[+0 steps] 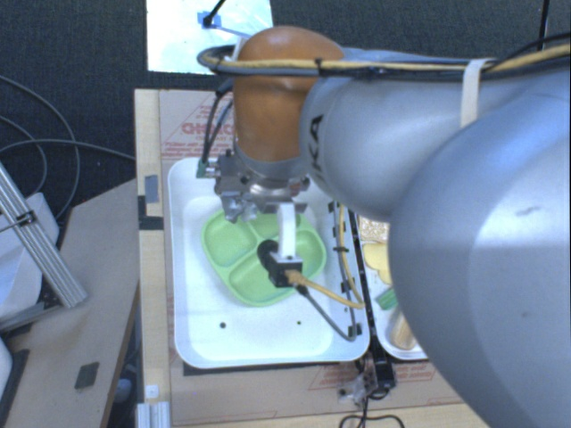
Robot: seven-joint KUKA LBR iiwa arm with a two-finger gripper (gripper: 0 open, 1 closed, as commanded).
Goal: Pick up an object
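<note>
A light green divided plate [245,261] lies in the left white bin [201,328], toward its middle and far side. My gripper [243,210] hangs low over the plate's far edge, under the orange wrist band, and the arm hides its tips. I see nothing held in it. In the right bin [406,353], beside the arm, a yellow object [378,260], a small green piece [385,299] and a tan object [402,333] peek out.
The big grey arm covers most of the right bin and the right of the view. A sheet of white paper [178,25] lies beyond the bins. Metal rails [36,239] lean at the far left, off the bench.
</note>
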